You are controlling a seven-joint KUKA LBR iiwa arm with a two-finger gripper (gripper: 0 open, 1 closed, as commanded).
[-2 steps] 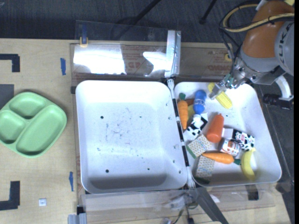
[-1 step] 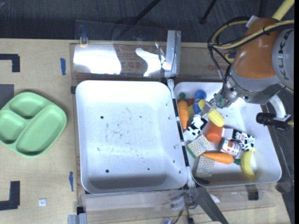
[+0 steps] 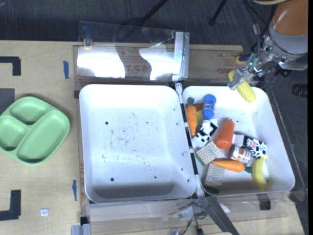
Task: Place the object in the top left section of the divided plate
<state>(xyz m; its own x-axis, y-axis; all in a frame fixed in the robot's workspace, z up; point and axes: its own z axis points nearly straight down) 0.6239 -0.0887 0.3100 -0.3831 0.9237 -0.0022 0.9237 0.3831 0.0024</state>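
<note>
White bins, two: the left bin (image 3: 129, 141) bare, the right bin (image 3: 281, 146) heaped with toys. Green divided plate (image 3: 33, 129), one, three sections, lies near the bench's left edge. Carrots, two; banana, one. Over the right bin's far corner the gripper (image 3: 243, 79) pinches the yellow corn cob (image 3: 246, 91) by its upper end; it looks light, stiff, slick plastic, best gripped mid-body.

Yellow corn cob (image 3: 246, 91): tilted, above the right bin's far right corner, just beside the arm's tip. Green divided plate (image 3: 32, 129): three sections, flat on the bench, left of both bins.
</note>
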